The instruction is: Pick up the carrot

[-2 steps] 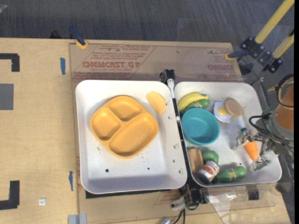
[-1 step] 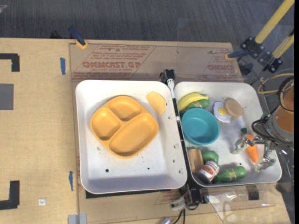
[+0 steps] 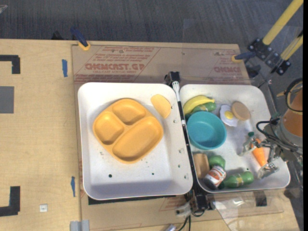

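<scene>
The small orange plastic toy carrot (image 3: 260,155) lies near the right wall of the right shallow white bin (image 3: 262,94), well apart from the teal plastic bowl (image 3: 206,130). The metal two-finger gripper (image 3: 262,158) stands around it, one finger on each side, narrowly spread. I judge the carrot light, stiff and smooth, maybe slippery; the thick middle seems the best place to grip.

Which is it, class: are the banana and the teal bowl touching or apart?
Touching. In the camera view, the banana lies against the far rim of the teal bowl in the right bin, with no white floor between them.
</scene>
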`<state>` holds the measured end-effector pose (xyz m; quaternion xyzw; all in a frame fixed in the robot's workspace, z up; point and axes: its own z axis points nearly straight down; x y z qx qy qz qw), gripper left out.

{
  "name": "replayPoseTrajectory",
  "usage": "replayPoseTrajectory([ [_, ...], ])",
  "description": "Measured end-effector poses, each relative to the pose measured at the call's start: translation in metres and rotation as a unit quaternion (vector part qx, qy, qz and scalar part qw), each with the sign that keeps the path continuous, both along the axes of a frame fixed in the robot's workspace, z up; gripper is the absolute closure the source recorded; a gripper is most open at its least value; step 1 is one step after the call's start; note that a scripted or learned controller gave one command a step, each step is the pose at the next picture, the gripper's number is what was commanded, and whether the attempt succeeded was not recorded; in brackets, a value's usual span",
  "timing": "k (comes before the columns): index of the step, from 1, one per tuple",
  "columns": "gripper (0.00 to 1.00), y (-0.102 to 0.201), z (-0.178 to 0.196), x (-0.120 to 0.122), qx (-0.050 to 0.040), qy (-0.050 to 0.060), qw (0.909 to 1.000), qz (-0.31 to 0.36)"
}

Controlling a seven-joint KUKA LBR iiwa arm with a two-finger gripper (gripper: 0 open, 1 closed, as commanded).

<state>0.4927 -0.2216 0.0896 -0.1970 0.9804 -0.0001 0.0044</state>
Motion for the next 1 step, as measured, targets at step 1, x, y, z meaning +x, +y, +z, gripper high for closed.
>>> replayPoseTrajectory([
  [1, 0.00, -0.0019, 0.0004, 0.0057, -0.0048, -0.006, 0.9894, 0.145],
])
